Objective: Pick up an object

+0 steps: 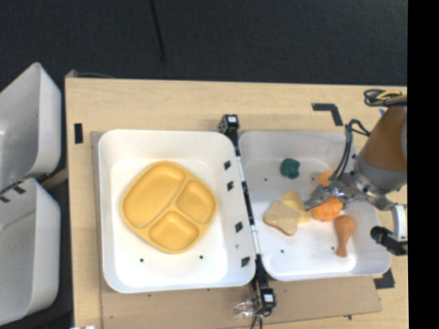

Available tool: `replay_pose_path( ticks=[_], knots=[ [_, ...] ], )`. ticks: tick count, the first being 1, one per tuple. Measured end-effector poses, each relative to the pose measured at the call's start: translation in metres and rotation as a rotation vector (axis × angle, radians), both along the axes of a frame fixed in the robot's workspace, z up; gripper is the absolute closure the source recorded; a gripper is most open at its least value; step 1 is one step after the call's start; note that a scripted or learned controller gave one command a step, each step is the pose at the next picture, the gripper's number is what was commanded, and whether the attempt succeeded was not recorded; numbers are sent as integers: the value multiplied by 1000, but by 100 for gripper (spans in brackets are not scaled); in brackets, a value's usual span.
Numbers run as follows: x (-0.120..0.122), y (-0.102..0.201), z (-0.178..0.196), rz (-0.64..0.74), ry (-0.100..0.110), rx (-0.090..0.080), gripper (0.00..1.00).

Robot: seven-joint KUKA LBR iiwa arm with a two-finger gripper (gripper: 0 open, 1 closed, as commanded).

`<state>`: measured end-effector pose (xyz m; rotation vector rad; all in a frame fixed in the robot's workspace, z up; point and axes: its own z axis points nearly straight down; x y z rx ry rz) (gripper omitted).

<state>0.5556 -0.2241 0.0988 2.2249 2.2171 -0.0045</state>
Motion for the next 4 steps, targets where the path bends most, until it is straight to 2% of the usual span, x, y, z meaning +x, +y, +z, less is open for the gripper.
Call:
replay_pose_path(
  ticks=[1, 2, 3, 4],
  knots=[
    [1, -1, 13, -2, -6, 0, 100],
    [6, -2, 57, 7, -7, 1, 100],
    [1, 3, 106, 7, -8, 1, 100],
    [2, 2, 139, 7, -6, 1, 100]
  ],
)
